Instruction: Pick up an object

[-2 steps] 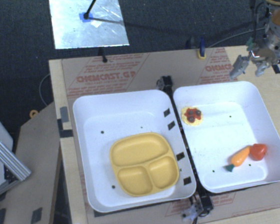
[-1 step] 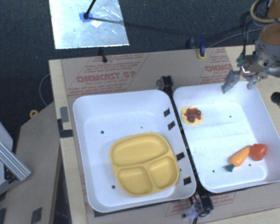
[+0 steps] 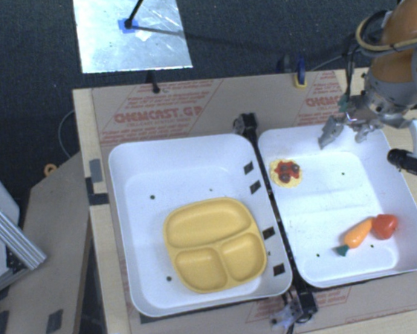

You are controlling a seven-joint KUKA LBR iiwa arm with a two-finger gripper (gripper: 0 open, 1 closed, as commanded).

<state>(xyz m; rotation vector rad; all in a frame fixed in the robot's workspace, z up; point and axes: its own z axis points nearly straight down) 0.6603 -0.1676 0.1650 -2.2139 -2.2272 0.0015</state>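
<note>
You are looking at a bench with two white bins side by side. Going from the far left of the gripper (image 3: pixel 348 130) toward it: the left bin (image 3: pixel 135 208) is holding a yellow divided tray (image 3: pixel 214 243), lying well away to the gripper's left and lower in the frame. Next comes the black hinge strip (image 3: pixel 265 193) running between the bins. Just past it, in the right bin (image 3: pixel 399 200), a small round yellow piece with a dark red top (image 3: pixel 286 172) is lying to the gripper's left and slightly below it, the nearest object to the fingers, though still apart from them.

Further below the gripper, near the bin's lower edge, an orange toy carrot (image 3: pixel 357 234) is resting with its long axis slanting, green stub pointing lower-left and thick end rising to the right. Its thick end is touching, or lying just beside, a red rounded object (image 3: pixel 384 225), possibly a toy tomato.

The gripper itself is hovering over the right bin's upper rim, its two grey fingers spread apart with nothing between them. In my judgement the pick is not yet started; you are facing either a short move left and down to the round piece, or a longer reach down to the carrot, where the jaws would need turning across that slanted axis.
</note>
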